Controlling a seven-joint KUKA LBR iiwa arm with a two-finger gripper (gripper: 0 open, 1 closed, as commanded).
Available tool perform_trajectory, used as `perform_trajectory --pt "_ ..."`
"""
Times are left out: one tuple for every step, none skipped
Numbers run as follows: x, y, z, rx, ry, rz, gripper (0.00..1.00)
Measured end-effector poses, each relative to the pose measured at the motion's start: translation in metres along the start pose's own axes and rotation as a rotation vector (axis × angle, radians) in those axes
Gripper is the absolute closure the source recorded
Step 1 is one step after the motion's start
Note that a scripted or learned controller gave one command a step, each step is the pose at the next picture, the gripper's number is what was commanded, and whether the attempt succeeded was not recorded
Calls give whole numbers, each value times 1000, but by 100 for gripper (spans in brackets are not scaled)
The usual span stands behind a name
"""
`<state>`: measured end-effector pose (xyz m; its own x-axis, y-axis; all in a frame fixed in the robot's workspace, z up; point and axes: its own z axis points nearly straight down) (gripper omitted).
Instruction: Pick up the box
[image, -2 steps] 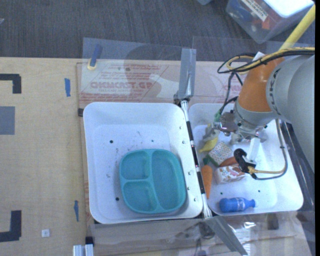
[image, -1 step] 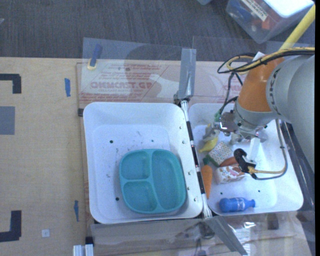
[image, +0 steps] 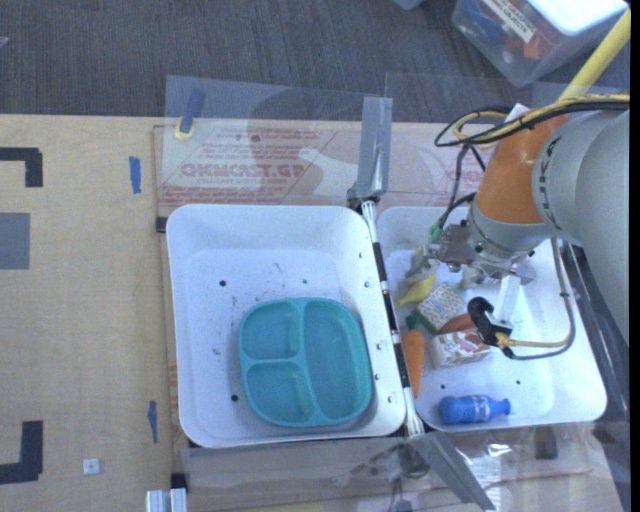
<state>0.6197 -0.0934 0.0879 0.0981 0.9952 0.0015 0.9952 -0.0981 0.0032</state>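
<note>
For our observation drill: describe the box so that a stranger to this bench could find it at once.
Go to the right-hand white bin, toward its front left. Just right of the orange carrot and a little farther back than the blue bottle lies the box. It alone is flat-sided, whitish with reddish print; those neighbours are rounded and plain-coloured.

robotics lab: arm (image: 598, 170) over tape-marked bench (image: 80, 300)

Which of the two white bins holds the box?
The bin on the view's right, where the box lies beside a carrot; the other bin holds a teal tray.
</note>
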Motion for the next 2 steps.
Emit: perform_trajectory --pt "-2 2 -11 -5 0 4 100" --pt "26 -28 -97 2 -2 -45 100"
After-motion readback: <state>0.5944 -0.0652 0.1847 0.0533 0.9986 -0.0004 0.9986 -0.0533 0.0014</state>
